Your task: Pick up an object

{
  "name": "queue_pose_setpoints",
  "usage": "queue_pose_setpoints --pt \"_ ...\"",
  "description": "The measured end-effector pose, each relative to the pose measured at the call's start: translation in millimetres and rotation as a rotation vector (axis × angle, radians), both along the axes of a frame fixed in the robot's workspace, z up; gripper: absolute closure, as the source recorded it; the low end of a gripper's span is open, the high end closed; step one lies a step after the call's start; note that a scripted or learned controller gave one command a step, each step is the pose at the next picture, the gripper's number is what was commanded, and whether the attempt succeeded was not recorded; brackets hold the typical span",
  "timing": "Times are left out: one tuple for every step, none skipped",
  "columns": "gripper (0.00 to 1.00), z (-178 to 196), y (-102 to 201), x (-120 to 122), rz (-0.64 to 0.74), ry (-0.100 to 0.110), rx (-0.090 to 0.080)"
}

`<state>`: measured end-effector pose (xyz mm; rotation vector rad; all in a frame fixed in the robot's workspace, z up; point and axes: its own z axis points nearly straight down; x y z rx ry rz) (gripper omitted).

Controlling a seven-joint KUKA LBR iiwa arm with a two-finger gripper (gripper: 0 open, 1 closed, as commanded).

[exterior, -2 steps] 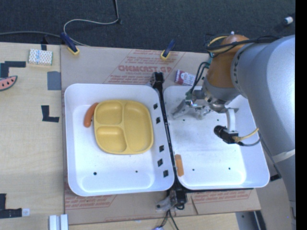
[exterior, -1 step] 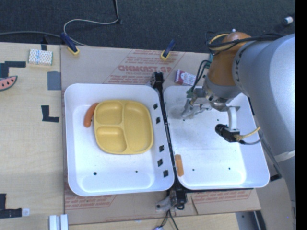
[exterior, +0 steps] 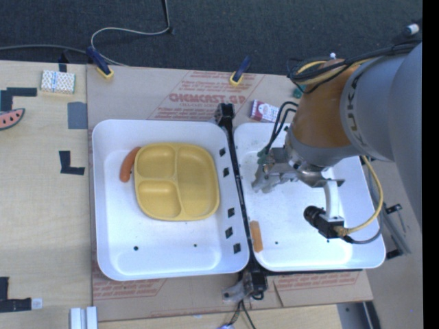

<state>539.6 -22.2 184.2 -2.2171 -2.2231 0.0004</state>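
My gripper (exterior: 264,181) reaches down into the right bin (exterior: 309,249), near its left side, with the grey arm and its orange band above it. A small orange sausage-like piece (exterior: 256,235) lies at the right bin's front left corner, below the gripper and apart from it. In the left bin (exterior: 113,238) sits a yellow divided plate (exterior: 176,181). Another orange sausage piece (exterior: 127,164) lies against the plate's left edge.
A black divider clamp (exterior: 232,177) runs between the two bins. A small red-and-white packet (exterior: 261,110) lies on the cardboard behind the right bin. Yellow clamps (exterior: 239,72) hold the cardboard's far edge. Cables hang off the wrist over the right bin.
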Motion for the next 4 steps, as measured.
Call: queue_pose_setpoints --pt "0.00 -0.3 -0.5 -0.3 -0.001 0.001 0.000" --pt "0.00 -0.4 4.2 70.1 -0.002 -0.001 -0.001" --pt "0.00 -0.3 49.7 128.4 0.000 -0.001 -0.001" --pt "1.00 9.5 48.9 128.5 0.000 0.000 -0.005"
